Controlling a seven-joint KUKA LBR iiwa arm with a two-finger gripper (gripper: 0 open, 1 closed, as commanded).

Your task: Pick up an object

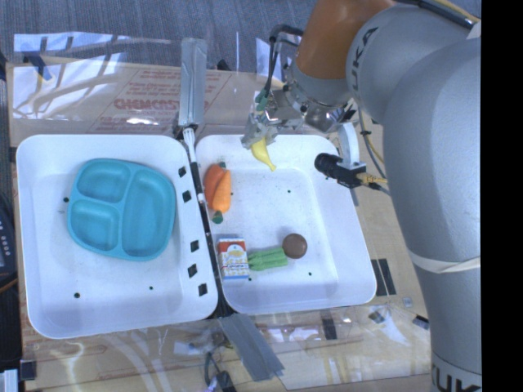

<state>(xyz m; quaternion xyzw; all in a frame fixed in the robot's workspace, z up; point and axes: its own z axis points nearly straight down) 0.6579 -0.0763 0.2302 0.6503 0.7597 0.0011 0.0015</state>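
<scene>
Near edge of right bin (351,284): I see small carton (234,259) against left wall, green piece (268,259) touching it, brown ball (294,245) just beside green piece's other end. Further back, carrot (217,188) lies along left wall. Left bin (41,292) carries blue divided plate (122,208). Far end of right bin: gripper (263,140) raised, fingers clenched on yellow banana (263,154), which hangs clear above bin floor.
</scene>
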